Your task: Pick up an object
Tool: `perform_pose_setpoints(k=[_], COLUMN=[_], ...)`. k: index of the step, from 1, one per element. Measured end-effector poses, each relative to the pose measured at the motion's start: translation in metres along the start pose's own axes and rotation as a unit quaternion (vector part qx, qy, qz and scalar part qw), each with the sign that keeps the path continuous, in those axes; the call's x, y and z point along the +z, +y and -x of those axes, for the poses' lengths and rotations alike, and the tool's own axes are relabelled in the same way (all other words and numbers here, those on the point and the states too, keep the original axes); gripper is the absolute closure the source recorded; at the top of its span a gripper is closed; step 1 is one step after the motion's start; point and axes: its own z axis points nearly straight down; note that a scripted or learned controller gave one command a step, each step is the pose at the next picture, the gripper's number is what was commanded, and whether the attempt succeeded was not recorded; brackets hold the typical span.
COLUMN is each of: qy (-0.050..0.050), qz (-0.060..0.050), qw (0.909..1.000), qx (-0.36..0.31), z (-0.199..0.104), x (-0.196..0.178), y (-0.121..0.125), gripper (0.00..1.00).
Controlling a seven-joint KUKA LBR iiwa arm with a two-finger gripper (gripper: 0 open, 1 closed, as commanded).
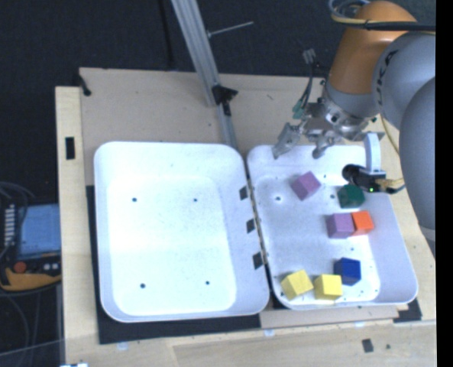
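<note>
Nearest the camera, along the lower edge of the right-hand shallow white plastic bin (398,281), I see two yellow cubes, one small yellow cube (296,284) at lower centre and a second yellow cube (328,286) touching it on its right. Just above and right of them sits a dark blue cube (348,270). Mid-right in the frame, a purple cube (339,225) and an orange cube (362,222) stand touching. Above these lies a dark green block (351,196), and upper centre of the bin a tilted lilac cube (305,184).

Count: two yellow, two purple-toned, one blue, one orange, one green; seven pieces, all in the right bin. The left-hand shallow white bin (111,205) carries only small dark specks.

The two-finger gripper (302,142) hangs over the upper rim of the right bin, its fingers spread apart with nothing between them. The lilac cube is the nearest candidate, just below and apart from the fingertips.

Risks, as I judge them: the tool sits close to the bin's rim, so a straight descent may strike the wall instead of a cube. The lilac cube's skewed pose may let the fingers close on its corners and squirt it aside. The paired cubes leave no finger room between them, so a grasp there may jam or lift none.
</note>
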Motion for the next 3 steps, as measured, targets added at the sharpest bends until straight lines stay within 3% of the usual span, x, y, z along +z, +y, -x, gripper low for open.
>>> perform_pose_setpoints(k=[1, 3], qy=[-0.001, 0.000], qz=[0.000, -0.001], qw=[1.0000, 1.0000], qx=[0.000, 0.001], z=[0.001, 0.002], x=[0.000, 0.109], y=[0.000, -0.001], gripper=[0.00, 0.00])
